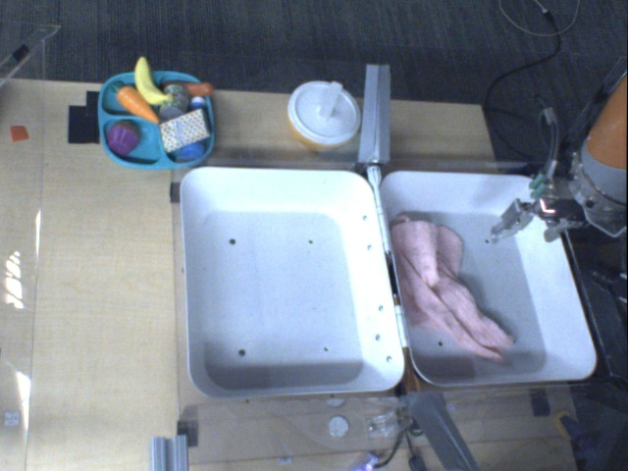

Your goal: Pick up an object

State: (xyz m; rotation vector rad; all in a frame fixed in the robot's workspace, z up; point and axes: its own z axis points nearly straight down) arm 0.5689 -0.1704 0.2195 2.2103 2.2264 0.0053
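Pink cloth (446, 287) lies crumpled in right bin (549, 361), against its left wall. End effector (530, 214) hovers right of cloth, well apart, carrying nothing; finger spread: cannot tell. Recommend centring over thickest fold (cloth soft, bunches easily), descending straight before pinching.

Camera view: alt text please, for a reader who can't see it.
A pink cloth lies crumpled in the right white bin, with the gripper above that bin's far right side. Beyond the left bin sit a blue toy tray and a lidded container.

Cloth (444, 287) in right bin (549, 356), beside left bin (285, 376).
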